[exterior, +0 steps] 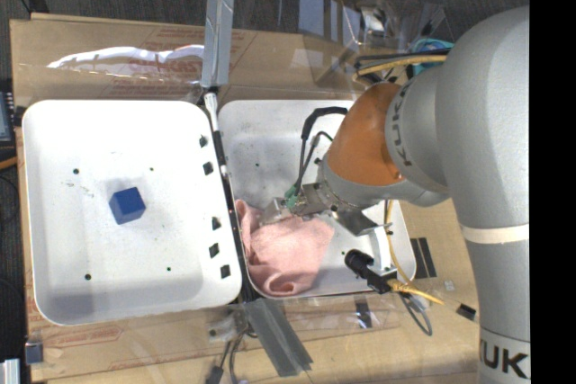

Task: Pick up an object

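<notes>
Cardboard covers the bench [117,49], and on it sit two shallow white bins side by side. Left of the two, the left bin [54,193] holds a small blue cube [127,204], well apart from the arm. Beside it, the right bin [261,126] holds a pink cloth [283,252], bunched in its near left corner and touching the wall there.

From the right the arm [423,130] reaches in, its orange band low over the right bin. Its gripper [301,202] sits just above the cloth's upper edge — touching it or nearly so. Whether it is open or closed I cannot tell; the wrist hides that part, and nothing can be seen held.

By its look the cloth should be light and soft. It would sag and fold when lifted, and a shallow pinch may slip off a single layer. A raised fold near the middle of the bunch seems the best hold — thicker there, and clear of the bin wall. The cube, by contrast, looks stiff and small, easy to pinch across flat sides, though it lies far from the gripper
</notes>
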`<state>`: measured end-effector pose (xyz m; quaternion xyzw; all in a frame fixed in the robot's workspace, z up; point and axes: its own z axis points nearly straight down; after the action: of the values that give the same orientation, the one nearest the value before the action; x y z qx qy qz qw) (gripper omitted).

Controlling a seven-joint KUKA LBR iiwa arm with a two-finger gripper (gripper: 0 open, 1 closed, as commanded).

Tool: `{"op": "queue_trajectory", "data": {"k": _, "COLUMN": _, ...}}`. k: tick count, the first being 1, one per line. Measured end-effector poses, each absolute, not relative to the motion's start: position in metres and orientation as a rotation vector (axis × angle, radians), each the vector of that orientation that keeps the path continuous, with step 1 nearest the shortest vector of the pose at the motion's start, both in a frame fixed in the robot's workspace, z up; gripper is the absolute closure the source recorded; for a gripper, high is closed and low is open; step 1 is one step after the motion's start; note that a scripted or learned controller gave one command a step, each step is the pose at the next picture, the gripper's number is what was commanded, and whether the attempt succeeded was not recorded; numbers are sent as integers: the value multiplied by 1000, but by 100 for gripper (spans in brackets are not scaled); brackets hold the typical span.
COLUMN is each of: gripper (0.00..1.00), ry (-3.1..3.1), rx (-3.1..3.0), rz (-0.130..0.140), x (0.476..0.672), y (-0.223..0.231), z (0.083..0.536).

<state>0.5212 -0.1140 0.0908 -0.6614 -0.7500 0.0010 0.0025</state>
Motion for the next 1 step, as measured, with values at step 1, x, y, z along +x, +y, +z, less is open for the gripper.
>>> {"op": "queue_trajectory", "data": {"k": 1, "gripper": 0, "ry": -2209, "rx": -2230, "rz": 3, "x": 515, "y": -168, "z": 100}}
